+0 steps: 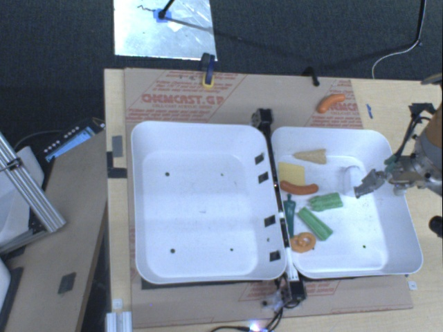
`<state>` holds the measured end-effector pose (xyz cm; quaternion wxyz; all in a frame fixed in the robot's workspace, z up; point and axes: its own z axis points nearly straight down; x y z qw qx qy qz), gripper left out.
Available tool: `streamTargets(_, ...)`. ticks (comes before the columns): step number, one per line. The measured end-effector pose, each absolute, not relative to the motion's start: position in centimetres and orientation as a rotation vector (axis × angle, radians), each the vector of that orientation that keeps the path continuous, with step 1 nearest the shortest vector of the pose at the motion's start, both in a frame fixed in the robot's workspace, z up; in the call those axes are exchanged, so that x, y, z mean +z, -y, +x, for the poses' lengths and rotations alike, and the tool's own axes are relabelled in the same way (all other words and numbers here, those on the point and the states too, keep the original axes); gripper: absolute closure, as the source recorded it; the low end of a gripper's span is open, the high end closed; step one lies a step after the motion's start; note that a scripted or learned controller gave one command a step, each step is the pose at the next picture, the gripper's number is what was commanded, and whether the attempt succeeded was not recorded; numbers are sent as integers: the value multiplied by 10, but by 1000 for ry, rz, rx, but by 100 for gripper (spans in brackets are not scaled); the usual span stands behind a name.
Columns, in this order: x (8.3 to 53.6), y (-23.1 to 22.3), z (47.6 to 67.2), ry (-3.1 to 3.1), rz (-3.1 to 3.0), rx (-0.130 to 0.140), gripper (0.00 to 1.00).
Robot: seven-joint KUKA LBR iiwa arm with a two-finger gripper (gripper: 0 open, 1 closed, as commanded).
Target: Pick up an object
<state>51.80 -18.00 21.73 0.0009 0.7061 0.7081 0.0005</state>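
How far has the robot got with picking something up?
Nothing looks picked up yet. The pincer is over the right bin, right of the toys. The green block, red sausage and yellow wedge lie on the bin floor. Choosing one, gripping and lifting are all left.

Cardboard sheet (187, 95) under the bins, yellow clamp (208, 71), silver foil square (163, 19) on carpet

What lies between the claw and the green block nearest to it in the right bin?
Nothing visible. The claw hangs over the right bin, right of the green block, with just bare white floor between them. The other toys lie farther left.
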Motion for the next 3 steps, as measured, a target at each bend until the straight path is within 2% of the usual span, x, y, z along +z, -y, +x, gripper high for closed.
streamTargets(1,181,125,545,-2229,2214,1,0)
streamTargets(2,82,95,519,-2225,2222,0,0)
streamTargets(3,86,127,600,-2222,2209,6,0)
